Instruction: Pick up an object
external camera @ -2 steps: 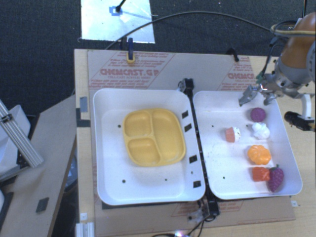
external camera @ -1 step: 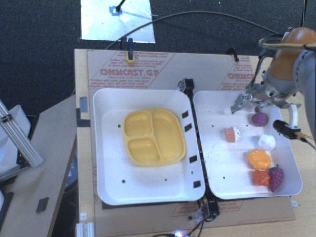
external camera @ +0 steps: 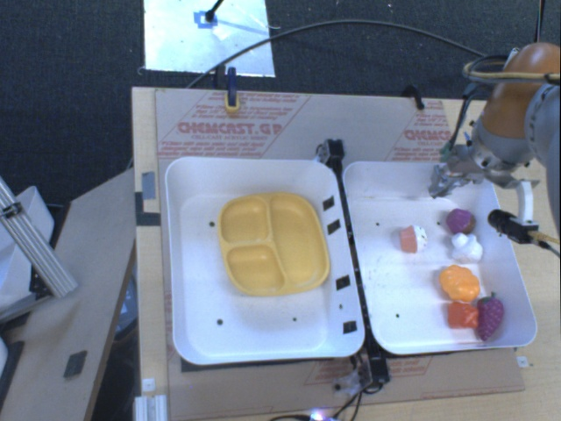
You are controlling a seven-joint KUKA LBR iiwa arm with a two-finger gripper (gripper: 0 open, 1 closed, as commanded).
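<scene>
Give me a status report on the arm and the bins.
Gripper over right bin's far edge, nothing seen held. Toy pieces along that bin's right side, untouched. Yellow tray in left bin.

Arm (external camera: pixel 517 103) entering from the right edge of the view, its orange band uppermost and the grey wrist section below it. The wrist angles down and to the left, ending in the gripper (external camera: pixel 443 182), which points downward at the upper right of the view. Finger spacing unresolved at this scale.
</scene>
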